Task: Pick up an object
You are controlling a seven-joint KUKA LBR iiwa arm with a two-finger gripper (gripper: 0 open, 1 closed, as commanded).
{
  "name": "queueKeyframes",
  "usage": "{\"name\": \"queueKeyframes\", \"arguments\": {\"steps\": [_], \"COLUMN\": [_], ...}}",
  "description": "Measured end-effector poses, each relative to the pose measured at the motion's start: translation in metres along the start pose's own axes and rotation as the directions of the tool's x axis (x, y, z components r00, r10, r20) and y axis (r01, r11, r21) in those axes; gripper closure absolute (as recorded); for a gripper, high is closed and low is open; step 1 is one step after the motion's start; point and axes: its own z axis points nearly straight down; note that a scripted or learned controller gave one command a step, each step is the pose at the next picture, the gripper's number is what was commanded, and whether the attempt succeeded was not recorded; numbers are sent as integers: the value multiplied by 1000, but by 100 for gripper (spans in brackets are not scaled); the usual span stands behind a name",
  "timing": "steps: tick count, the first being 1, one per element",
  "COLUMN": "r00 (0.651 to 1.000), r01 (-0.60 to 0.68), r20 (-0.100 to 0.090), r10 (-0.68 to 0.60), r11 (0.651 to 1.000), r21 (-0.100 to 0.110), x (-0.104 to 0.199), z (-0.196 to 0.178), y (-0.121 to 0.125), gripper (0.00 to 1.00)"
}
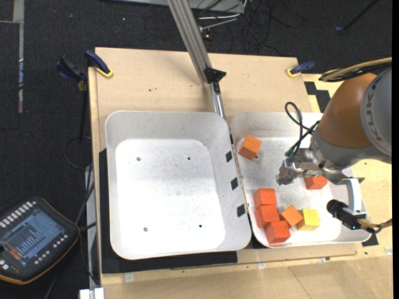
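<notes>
The right bin (272, 127) holds several blocks. An orange cube (250, 147) lies alone near its upper left. Three red-orange blocks (269, 214) cluster at the lower left, next to an orange cube (291, 215) and a yellow cube (310, 218). A red block (315, 181) lies just right of my gripper (288, 174), partly hidden under the wrist. The gripper hangs low over the bin's middle, above bare floor, a little above the red-orange cluster. Nothing shows between its fingers.
The left bin (124, 129) sits beside the right one on a wooden bench. A metal pole (190, 33) slants down to the bins' shared edge. A black cable (298, 122) loops off the wrist. A teach pendant (31, 235) lies at the lower left.
</notes>
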Motion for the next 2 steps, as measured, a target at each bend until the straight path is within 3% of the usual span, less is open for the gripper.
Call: {"name": "queueKeyframes", "arguments": {"steps": [2], "r00": [1000], "r01": [1], "r20": [1], "r10": [-1], "r11": [1000], "r21": [-2], "x": [-8], "z": [-105], "y": [1], "gripper": [100]}}
